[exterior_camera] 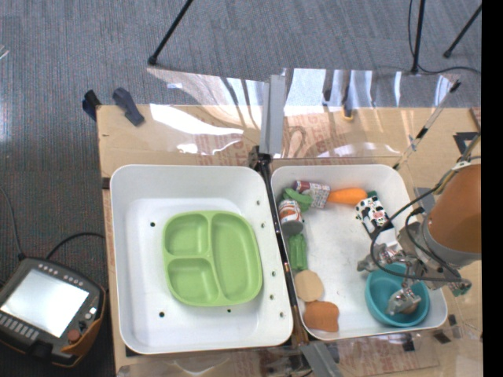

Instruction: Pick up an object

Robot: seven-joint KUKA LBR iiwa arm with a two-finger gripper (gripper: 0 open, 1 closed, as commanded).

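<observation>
hovering over teal bowl (391,303) in right bin (339,181), near corner: gripper (405,299). jaw state cannot be told. carrot (346,196), cans, cookie seen along bin's left and far sides. green plate (212,258) seated in left bin (130,210).

No legible text. Small can (290,211) and red-white packet (312,192) in the right bin (346,330) carry printed labels, too small to read. Pendant screen (43,305) at lower left glares blank.
</observation>
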